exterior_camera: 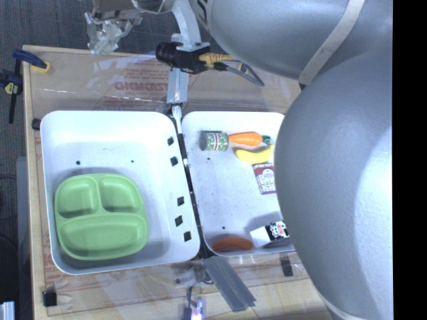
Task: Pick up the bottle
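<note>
- Bottle [101,39]: clear plastic, hard to make out against the dark floor; it sits off the bench's far edge at top left of the camera view, outside both bins.
- Gripper [108,24]: directly over the bottle, fingers closed in on its upper part, so the bottle hangs between them. Edges are blurry, so the exact contact is hard to read.
- Left bin [50,129]: nearest bin to the bottle, holds a green divided tray [100,215] in its near half.
- Right bin [193,122]: well apart from the gripper.
  - small green-labelled container [213,141] lying on its side by the far wall
  - carrot [245,139] just beside it, yellow banana-like piece [255,155] touching below
  - red and white packet [265,179] mid-bin
  - reddish-brown oblong [232,243] at the near wall, small white box [269,233] next to it
- Arm [333,145]: grey bulk covers the right side of that bin.
- Blue clamp [30,60] on the bench's left corner.
</note>
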Controlling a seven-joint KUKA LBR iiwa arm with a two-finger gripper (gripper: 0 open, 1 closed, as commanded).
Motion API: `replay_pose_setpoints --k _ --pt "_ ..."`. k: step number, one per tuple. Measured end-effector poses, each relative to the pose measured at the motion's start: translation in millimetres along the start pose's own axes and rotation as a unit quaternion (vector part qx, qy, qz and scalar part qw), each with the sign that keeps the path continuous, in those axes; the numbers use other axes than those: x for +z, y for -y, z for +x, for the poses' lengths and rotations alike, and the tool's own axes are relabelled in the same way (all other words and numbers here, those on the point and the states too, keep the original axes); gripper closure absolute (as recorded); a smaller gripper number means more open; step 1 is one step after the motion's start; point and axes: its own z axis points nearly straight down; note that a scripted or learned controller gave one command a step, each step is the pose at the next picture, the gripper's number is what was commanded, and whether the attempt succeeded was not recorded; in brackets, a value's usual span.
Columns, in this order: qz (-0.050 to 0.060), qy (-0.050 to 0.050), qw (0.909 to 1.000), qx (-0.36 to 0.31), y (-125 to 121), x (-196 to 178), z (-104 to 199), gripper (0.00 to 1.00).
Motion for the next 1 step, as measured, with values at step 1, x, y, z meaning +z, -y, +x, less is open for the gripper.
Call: replay_pose_setpoints --k 1 --pt "0.001 0.0 0.9992 0.041 9.0 -0.2 -29.0 1.0"
